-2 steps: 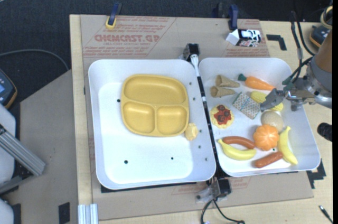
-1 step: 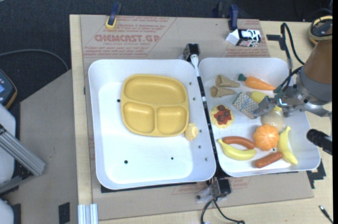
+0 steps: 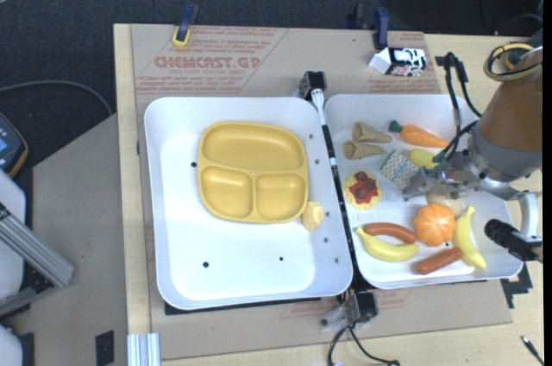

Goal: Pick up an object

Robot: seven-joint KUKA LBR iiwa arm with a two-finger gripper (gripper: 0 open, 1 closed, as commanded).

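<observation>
**Descent over crowded right bin: target selection advised**

Gripper (image 3: 438,180) sits low in the right bin (image 3: 379,110), between the orange (image 3: 435,224) and a patterned grey block (image 3: 397,167); whether it grasps anything cannot be told from this view; nothing is visibly held. Items lie packed; banana (image 3: 470,236) and sausage (image 3: 390,230) touch the orange. Recommend centring on one item, descending vertically, avoiding neighbours; yellow tray (image 3: 253,170) in the left bin (image 3: 172,209) is not involved.

You see a grey arm (image 3: 509,150) with an orange band (image 3: 516,107), black cables (image 3: 457,97) alongside, and a dark metal gripper (image 3: 438,179).
</observation>
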